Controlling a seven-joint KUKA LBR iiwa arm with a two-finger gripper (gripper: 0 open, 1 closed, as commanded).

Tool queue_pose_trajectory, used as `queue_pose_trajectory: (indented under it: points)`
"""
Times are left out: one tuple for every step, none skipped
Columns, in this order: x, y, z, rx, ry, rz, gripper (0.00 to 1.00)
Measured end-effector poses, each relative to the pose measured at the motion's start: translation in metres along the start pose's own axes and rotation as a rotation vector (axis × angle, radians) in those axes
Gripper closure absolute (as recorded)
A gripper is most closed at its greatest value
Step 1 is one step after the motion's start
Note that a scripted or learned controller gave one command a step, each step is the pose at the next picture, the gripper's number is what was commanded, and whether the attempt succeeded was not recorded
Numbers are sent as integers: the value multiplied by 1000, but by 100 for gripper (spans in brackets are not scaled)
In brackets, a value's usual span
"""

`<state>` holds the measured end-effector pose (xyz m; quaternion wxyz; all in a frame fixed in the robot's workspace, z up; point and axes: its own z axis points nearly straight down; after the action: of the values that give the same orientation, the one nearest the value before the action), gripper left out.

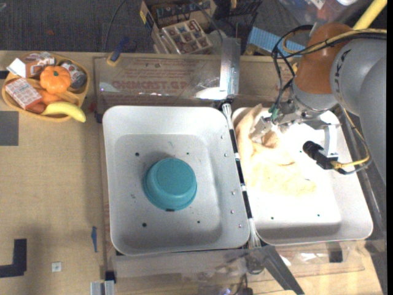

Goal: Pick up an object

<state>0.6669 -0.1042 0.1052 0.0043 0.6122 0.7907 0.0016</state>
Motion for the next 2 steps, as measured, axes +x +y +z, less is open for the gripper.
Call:
queue_pose_trajectory:
  points:
    - [-1,1,-9,-1,-1,1,100]
    - [-1,1,-9,-1,-1,1,0]
